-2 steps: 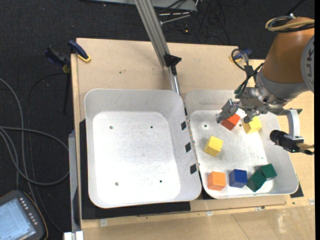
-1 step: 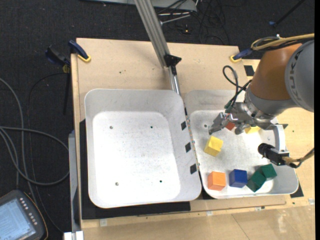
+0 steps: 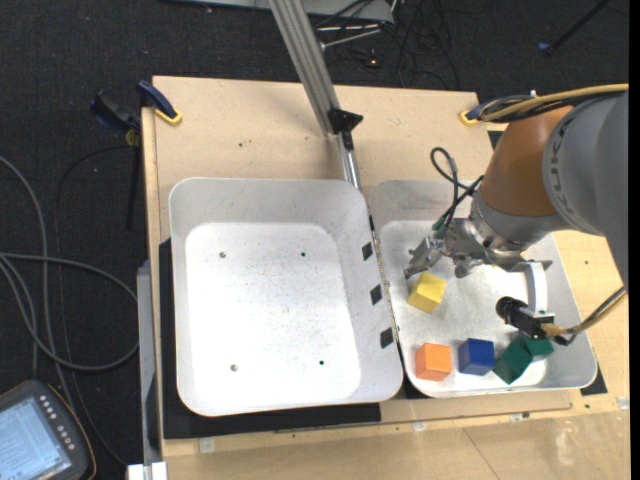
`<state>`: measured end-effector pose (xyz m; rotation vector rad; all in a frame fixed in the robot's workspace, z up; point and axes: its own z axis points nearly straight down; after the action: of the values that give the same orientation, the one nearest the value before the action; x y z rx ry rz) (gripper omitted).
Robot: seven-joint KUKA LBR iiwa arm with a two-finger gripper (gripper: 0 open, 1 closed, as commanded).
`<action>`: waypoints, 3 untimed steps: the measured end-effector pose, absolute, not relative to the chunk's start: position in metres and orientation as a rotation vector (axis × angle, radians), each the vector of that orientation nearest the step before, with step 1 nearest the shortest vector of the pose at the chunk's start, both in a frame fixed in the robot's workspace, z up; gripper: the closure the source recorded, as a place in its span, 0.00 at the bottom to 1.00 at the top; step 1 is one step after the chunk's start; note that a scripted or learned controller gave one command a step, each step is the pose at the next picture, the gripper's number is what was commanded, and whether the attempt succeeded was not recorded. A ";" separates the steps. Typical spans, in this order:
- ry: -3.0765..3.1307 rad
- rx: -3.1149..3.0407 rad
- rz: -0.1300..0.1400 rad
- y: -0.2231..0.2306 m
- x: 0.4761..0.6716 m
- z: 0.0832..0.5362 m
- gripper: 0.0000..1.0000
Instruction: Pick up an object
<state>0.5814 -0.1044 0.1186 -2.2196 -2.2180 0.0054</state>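
Nothing picked yet: hand (image 3: 424,261), w/ fingers spread and holding nothing, sits just above yellow block (image 3: 428,293) in right bin (image 3: 572,368); grasp and lift left.

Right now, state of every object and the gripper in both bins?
Small yellow block: right bin, tilted, just below the gripper, not visibly held.
Small orange block: near the right bin's front edge, resting.
Small blue block: beside the orange one, resting.
Small green block: front right corner, resting.
Gripper: low over the right white bin.
Left white bin: holds no blocks.
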 end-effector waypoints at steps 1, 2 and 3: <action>-2.220 -2.224 -0.001 -0.105 0.583 0.132 1.00; -2.227 -2.223 -0.005 -0.109 0.592 0.179 1.00; -2.226 -2.223 -0.003 -0.109 0.593 0.208 1.00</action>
<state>0.5928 -0.1090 0.2078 -2.2226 -2.2256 -0.0035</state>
